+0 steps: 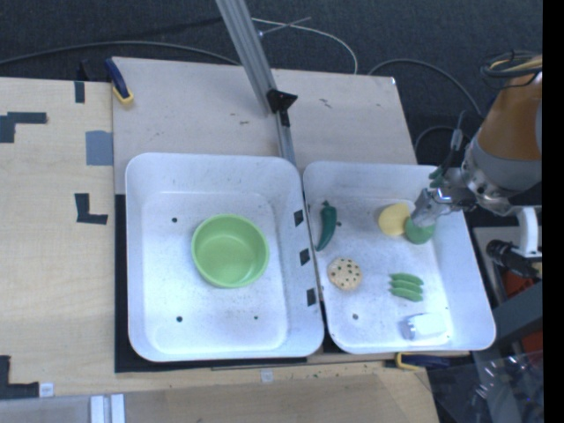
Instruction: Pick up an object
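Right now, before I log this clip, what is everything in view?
white bins: 2, side by side on the bench
bowl: 1, green, left bin
pepper-like item: 1, dark green, right bin
yellow round item: 1, right bin
cookie: 1, tan with dark spots, right bin
ridged item: 1, green, right bin
white item: 1, right bin's near corner
end effector: 1, grey with green tip, beside the yellow round item
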Robot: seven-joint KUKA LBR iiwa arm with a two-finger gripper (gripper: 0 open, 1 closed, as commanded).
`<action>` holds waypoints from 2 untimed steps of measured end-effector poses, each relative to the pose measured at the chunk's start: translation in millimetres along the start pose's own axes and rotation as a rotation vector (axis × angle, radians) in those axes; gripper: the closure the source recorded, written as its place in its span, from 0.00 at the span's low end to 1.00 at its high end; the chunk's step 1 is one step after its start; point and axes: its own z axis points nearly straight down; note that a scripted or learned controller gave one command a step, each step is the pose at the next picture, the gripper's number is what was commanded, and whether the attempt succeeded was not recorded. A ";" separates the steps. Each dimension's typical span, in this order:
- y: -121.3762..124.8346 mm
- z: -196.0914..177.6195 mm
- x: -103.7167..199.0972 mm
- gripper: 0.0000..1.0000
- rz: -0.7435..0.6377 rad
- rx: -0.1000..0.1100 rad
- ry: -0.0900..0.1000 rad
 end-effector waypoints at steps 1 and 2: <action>4.7 -56.4 -9.6 1.00 0.000 -0.001 -0.001; 6.9 -41.2 42.6 1.00 -0.004 0.006 0.003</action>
